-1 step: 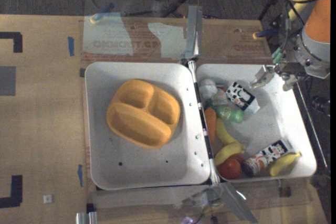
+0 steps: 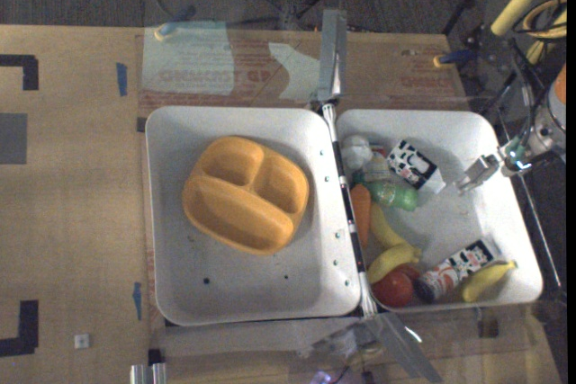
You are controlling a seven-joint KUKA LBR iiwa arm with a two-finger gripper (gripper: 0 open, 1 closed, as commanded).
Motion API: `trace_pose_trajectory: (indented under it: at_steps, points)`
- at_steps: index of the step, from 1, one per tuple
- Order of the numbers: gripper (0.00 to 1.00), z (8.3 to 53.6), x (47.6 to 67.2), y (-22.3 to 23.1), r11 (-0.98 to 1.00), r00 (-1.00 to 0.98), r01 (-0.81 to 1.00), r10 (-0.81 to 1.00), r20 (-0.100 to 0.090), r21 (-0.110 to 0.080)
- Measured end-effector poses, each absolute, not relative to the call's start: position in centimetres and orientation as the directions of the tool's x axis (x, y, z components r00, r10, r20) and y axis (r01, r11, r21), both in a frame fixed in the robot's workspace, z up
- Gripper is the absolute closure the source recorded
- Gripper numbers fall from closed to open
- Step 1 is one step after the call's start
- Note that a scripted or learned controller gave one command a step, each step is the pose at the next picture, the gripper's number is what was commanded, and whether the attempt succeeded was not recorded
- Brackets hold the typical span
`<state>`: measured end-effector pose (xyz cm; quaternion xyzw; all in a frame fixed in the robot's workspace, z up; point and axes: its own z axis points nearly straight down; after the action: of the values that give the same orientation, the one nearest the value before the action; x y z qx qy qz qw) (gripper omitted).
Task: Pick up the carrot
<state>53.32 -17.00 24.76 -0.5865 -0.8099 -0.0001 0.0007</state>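
Nearest the camera, along the front wall of the right bin [image 2: 517, 220], lay a round red tomato-like fruit [image 2: 393, 288], a cylindrical bottle with a black-and-white cow-patch label [image 2: 456, 270] and a small curved banana [image 2: 487, 279] at the front right corner. Just behind the red fruit sat a second banana [image 2: 392, 260], smooth and yellow, and a third yellow piece [image 2: 384, 229] leaning toward the divider.

The carrot [image 2: 361, 209] lay in the right bin hard against its left wall, a tapered orange form running front to back beside the divider, with the yellow pieces at its right side. Behind it rested a pale green bottle [image 2: 393, 194], a whitish rounded object [image 2: 356, 152] (its nature could not be determined) and a small carton with cow-patch print [image 2: 413, 165].

The left bin [image 2: 171, 220], shallow, white and round-cornered, held an orange-yellow compartment plate [image 2: 245, 192], matte plastic with three recesses, set at a slant.

The gripper [image 2: 479, 172] hung over the right side of the right bin, well apart from the carrot; whether its fingers stood apart or together could not be told, and nothing was seen in its hold. Beyond the bins, the wooden bench [image 2: 72, 193] carried a translucent taped sheet [image 2: 234, 63].
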Motion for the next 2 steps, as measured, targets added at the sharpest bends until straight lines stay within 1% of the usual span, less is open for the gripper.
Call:
trace_pose_trajectory:
  at_steps: [1, 2]
  points:
    - [0.0, 8.6, 54.4, -14.1, 0.528, -0.528, 0.849, 0.849, -0.003, 0.004]
    - [0.0, 9.9, 61.5, -18.6, 0.75, -0.75, 0.662, 0.662, -0.007, 0.004]
